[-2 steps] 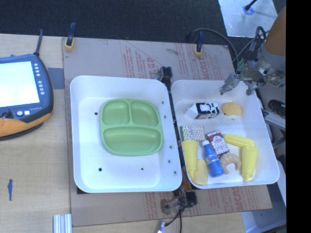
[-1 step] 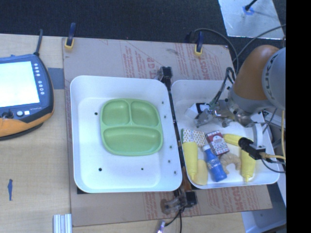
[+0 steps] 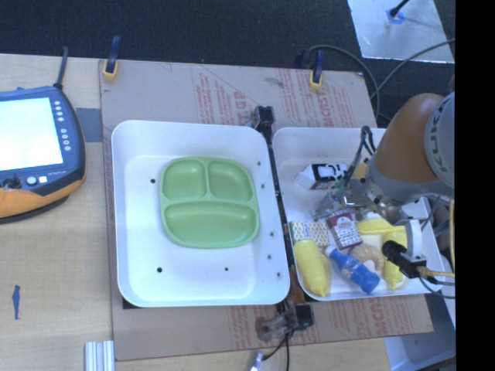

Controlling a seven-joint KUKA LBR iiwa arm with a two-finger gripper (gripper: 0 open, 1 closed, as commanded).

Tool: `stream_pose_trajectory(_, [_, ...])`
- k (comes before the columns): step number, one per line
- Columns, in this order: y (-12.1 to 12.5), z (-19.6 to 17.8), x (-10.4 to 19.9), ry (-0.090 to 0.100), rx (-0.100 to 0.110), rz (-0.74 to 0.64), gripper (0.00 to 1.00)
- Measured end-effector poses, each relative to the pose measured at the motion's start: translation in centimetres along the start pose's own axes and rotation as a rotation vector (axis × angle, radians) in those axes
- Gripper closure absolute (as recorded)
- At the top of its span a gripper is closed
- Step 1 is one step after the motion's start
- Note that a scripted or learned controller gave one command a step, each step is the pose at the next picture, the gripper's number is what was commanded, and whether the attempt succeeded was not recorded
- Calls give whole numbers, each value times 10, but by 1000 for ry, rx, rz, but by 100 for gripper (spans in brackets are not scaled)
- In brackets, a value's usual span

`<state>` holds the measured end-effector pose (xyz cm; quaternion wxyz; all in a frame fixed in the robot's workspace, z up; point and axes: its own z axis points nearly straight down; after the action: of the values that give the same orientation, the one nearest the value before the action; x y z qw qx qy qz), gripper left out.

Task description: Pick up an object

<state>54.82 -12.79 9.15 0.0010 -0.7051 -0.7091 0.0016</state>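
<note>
The right bin [image 3: 298, 149] holds a heap of small things. A yellow corn-like piece [image 3: 312, 267] lies at the front left, with a blue bottle [image 3: 355, 270] beside it. Behind these are a red packet [image 3: 343, 231], a checkered packet [image 3: 302, 230], yellow pieces [image 3: 377, 226] and a black-and-white item [image 3: 328, 172]. My gripper [image 3: 344, 198] hangs low over the middle of this heap, just behind the red packet, under the grey wrist and the orange band [image 3: 408, 134]. The wrist hides the gripper's end, and nothing can be seen held in it.
The left bin [image 3: 135, 207] holds a green divided plate [image 3: 209, 202]. A tablet-like pendant [image 3: 35, 149] lies on the bench at far left. Clamps [image 3: 110, 66] pin the cardboard at the back, and cables run behind the right bin.
</note>
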Motion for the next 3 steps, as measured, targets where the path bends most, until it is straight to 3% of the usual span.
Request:
stream_pose_trajectory(1, [-24, 0, -3, 0, 0, 0, 0])
stream_pose_trajectory(2, [67, -65, -62, 0, -4, 1, 0])
stream_pose_trajectory(3, [38, -112, -11, 3, -1, 2, 0])
